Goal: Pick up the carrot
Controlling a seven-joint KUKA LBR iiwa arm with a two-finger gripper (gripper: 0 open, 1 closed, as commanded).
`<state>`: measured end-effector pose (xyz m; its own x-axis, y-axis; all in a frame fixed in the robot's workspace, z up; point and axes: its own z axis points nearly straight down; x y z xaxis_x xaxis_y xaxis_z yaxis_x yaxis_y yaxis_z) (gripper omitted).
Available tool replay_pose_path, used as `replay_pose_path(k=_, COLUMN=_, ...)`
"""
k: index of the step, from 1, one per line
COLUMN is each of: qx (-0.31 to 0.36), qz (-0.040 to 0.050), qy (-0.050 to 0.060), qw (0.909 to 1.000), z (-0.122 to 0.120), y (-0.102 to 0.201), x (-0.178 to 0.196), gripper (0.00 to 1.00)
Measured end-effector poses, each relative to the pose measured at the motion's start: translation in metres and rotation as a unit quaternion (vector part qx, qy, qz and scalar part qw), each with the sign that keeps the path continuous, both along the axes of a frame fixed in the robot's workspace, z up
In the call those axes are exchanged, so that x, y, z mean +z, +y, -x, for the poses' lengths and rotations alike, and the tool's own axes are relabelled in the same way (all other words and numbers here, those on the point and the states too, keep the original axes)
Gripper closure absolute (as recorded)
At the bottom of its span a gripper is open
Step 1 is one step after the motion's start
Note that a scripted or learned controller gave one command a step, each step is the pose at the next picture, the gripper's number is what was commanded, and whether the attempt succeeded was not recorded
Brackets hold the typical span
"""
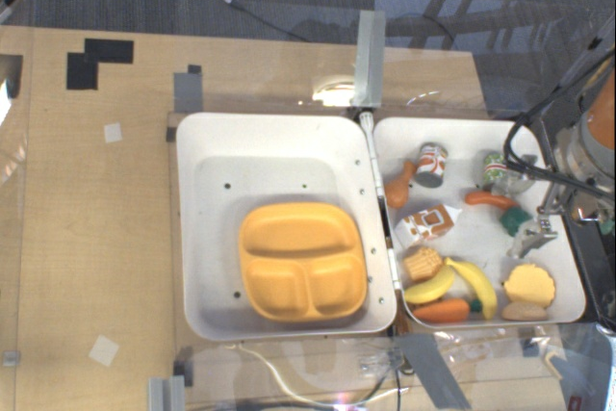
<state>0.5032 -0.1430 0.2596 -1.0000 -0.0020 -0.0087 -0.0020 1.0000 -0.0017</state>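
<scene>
While the gripper hangs low at the right of the frame, I cannot tell how its jaws stand. The carrot lies bottom right, touching a banana. The can label is too blurry to read.

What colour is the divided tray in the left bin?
Yellow-orange; the divided tray is clearest in the camera view.

You're looking at the arm now, far right: grey body w/ an orange band showing at the edge. Black cables loop off it, approx. two or three strands curving round the wrist. Below that, the gripper is small, metallic silver-grey, w/ thin pale fingers. Markings and screws too small to make out.
</scene>
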Motion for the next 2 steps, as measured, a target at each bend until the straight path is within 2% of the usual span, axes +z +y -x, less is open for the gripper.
replay_pose_path(k=1, qx=0.057, qz=0.0047, qy=-0.017, qw=0.9982, z=-0.024, y=0.031, x=-0.144, gripper=0.0)
replay_pose_path(k=2, qx=0.136, qz=0.0052, qy=-0.01, qw=0.9906, z=-0.077, y=-0.039, x=-0.14, gripper=0.0)
